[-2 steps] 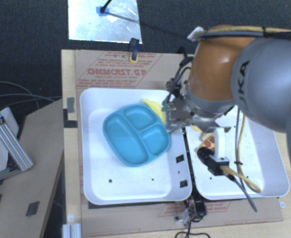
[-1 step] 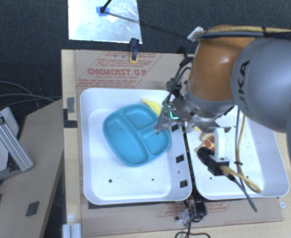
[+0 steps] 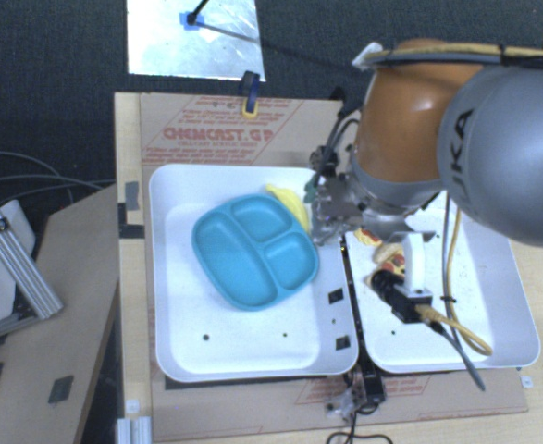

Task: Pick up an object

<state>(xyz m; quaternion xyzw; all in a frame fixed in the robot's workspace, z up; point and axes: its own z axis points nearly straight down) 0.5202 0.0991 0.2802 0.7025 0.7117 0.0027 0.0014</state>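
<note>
Item 1. Gripper [image 3: 326, 218]: at the end of the grey arm [image 3: 493, 146] with the orange band, low over the right-hand edge of the left bin [image 3: 243, 345], just beside the seam where the two bins meet. The arm's bulk hides its working end; whether it is released or clenched cannot be told, and nothing is seen held in it.

Item 2. Blue divided plate [image 3: 252, 250]: three compartments, lying flat in the left bin, just to the camera-left of the gripper, its near rim close to the gripper; contact cannot be judged.

Item 3. Yellow banana-shaped piece [image 3: 291, 203]: just beside the gripper on the plate's side, tucked against the plate's far rim and partly hidden by it.

Item 4. Small red-and-yellow pieces [image 3: 368, 237]: in the right bin [image 3: 507, 317], on the gripper's other side, near it and partly under the arm; too small to name.

Item 5. Cardboard sheet with red print [image 3: 220, 129]: under both bins, showing beyond the gripper towards the far side of the bench.

Item 6. Blue and yellow clip [image 3: 250, 95]: on the cardboard's far edge, well apart from the gripper.
</note>
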